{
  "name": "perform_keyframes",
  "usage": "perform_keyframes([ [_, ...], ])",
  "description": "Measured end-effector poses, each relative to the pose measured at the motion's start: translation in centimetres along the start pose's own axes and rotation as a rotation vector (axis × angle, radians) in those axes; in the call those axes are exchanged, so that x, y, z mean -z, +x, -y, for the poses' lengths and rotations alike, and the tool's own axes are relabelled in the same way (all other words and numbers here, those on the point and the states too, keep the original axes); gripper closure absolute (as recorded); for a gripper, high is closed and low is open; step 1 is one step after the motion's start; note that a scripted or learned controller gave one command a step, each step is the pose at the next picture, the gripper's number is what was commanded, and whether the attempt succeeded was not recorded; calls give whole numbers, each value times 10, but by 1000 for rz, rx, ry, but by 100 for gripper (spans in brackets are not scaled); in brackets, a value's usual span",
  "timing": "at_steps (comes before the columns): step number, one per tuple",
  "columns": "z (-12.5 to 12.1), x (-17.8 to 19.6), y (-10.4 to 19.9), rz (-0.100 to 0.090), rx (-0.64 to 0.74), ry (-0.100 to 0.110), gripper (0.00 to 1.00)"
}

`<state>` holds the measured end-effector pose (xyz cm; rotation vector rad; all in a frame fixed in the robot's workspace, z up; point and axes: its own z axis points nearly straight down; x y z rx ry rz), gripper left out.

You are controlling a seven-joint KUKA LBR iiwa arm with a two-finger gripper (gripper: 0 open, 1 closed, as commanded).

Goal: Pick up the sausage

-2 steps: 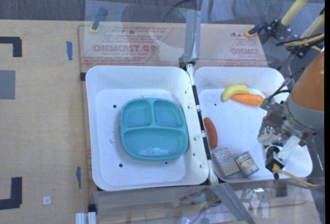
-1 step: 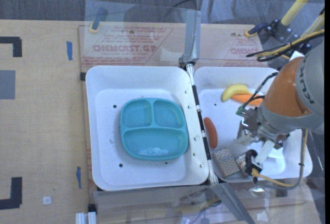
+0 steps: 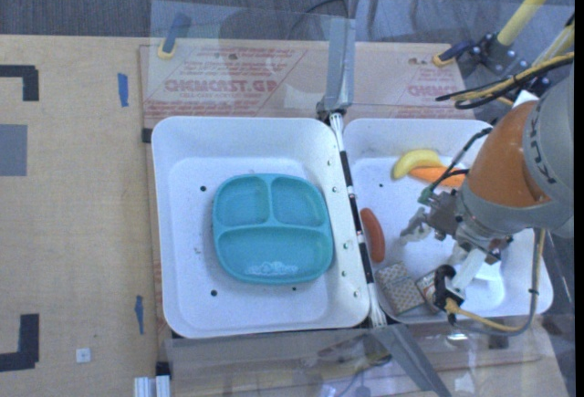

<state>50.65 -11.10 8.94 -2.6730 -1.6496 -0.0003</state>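
The sausage [image 3: 372,234] lies in the right bin [image 3: 388,194], close along the bin's left wall. It is reddish-brown, and its length runs from the near side to the far side. The gripper [image 3: 424,224] stands over the middle of the same bin, to the right of the sausage. A strip of bare white floor shows between them, so they are apart and the gripper holds nothing that I can see. From here I cannot tell if the gripper is wide or narrow, because its metal parts blend together under the wrist. The arm [image 3: 511,162], with its orange band, comes in from the right and covers the right part of this bin.

On the far side of the gripper lies a yellow banana [image 3: 415,162], and an orange piece [image 3: 434,174] touches it on its near side. Nearer than the sausage and a little to the right lies a small grey-brown square with a rough surface [image 3: 397,286], close to the near left corner of the bin.

The left bin [image 3: 182,203] holds a turquoise plate [image 3: 272,229] with three compartments, about in its middle.
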Motion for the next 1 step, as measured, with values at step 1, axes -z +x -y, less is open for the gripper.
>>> perform_keyframes([
  [1, -54, 5, 43, 1, 192, 4, 0],
])
